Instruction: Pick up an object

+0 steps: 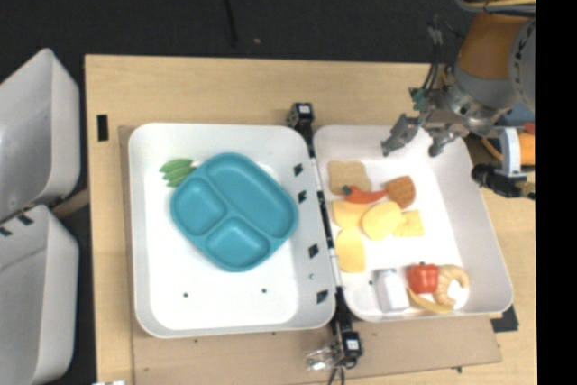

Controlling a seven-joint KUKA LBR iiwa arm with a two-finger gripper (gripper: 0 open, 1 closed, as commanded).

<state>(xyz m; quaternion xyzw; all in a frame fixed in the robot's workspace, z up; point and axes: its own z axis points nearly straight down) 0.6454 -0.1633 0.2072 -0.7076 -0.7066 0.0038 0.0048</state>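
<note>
Task barely begun, by look of it: nothing lifted yet. Your gripper (420,138) hangs over right bin (482,221) top edge, fingers apart, nothing btwn them. Grasp + lift both left to do.

Right bin: toast slice (348,175), orange-red carrot-like piece (368,193), brown nugget (401,189), yellow pieces (379,221), grey block (389,291), red item w/ pale ring (428,279) near front. All well below gripper.

Left bin (149,284): blue divided tray (233,209), green item (177,169) touching its upper-left edge.

Tray (234,210) in left bin (149,284)
</note>
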